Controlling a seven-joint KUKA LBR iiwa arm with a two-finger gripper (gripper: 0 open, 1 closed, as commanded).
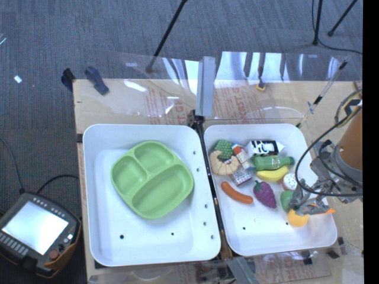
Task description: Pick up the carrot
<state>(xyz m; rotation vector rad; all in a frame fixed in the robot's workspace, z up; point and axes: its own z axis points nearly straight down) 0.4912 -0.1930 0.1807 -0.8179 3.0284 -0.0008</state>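
Camera view: the gripper [309,206] is seen low over the right bin [260,244], at its right-hand side. Whether it is released or clenched cannot be told, as the wrist hardware is tangled with cables there and nothing can be confirmed as held.

The carrot [299,219] is taken to be the orange-yellow piece lying just beneath and slightly toward the near rim from the gripper. A thinner orange end runs off to the gripper's right, but the identification is not certain. A green rounded piece [286,200] is touching or nearly touching it on the gripper's left. Further left of the gripper, a purple grape bunch [265,194] and a red-orange sausage [237,192] are spread across the bin floor. A banana [272,174] and a green bottle [273,162] lie beyond them toward the far wall. Well away to the left, a green divided plate [153,179] is seen in the left bin [95,158].

The step in hand is judged to be the closing-in on the carrot. For it to be done well, the gripper should be centred over the thick orange body, not the thin end. It should be aligned across the short width, so that the green neighbour is not caught as well. A straight descent is called for, with the bin wall on the right being kept clear.
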